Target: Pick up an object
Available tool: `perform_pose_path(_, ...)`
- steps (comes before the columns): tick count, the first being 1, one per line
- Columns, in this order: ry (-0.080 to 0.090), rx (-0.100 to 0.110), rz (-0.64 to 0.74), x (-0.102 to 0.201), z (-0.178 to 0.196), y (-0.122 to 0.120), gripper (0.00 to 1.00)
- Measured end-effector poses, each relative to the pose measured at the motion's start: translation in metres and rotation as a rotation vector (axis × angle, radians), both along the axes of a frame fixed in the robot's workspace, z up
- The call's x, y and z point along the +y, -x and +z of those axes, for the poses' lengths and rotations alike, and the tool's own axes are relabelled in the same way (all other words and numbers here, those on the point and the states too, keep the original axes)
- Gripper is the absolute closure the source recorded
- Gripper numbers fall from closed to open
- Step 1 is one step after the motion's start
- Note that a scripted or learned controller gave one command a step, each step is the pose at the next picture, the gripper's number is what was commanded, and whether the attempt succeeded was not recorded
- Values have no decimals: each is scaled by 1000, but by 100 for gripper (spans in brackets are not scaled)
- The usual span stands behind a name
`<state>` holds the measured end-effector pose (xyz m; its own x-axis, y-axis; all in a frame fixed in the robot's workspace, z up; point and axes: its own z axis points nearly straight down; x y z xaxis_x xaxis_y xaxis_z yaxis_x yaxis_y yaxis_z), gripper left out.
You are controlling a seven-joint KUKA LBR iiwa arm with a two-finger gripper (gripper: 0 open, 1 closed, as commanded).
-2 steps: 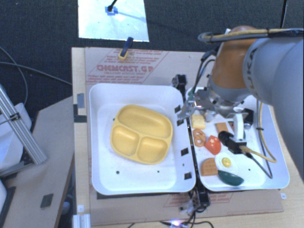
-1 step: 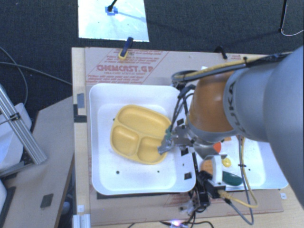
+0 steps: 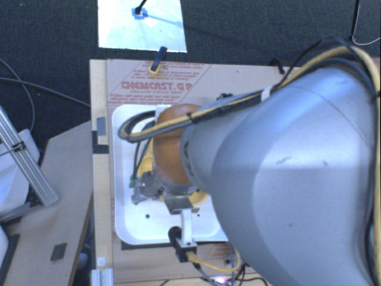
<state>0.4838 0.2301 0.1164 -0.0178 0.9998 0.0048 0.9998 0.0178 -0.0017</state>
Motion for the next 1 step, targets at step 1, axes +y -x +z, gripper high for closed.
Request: perform_pose_path(1,4,-10,-20,-38,53,-68,0)
